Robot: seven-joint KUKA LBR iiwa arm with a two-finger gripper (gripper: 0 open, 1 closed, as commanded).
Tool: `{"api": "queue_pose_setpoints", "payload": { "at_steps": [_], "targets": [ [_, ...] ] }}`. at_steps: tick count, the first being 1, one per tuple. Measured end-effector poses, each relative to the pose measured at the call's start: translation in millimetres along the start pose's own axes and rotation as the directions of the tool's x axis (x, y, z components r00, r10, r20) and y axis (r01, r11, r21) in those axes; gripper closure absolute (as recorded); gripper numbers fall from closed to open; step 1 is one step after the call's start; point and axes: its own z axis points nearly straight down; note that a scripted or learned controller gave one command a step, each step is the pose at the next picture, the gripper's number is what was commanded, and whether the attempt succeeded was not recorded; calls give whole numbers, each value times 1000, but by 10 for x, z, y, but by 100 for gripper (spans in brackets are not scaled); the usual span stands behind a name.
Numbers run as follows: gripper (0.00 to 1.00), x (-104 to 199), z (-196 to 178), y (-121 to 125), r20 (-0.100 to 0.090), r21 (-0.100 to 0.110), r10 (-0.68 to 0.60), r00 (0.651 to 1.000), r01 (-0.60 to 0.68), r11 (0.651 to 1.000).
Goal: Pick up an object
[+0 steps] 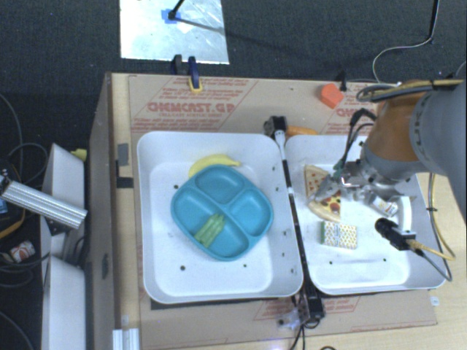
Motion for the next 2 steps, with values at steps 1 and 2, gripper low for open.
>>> {"api": "queue_pose_setpoints", "payload": {
  "at_steps": [1,2],
  "targets": [
    [0,165,37,-576,2,-15,4,1000,-4,1000],
    [100,177,-81,-560,0,-17,2,1000,-2,1000]
  ]
}}
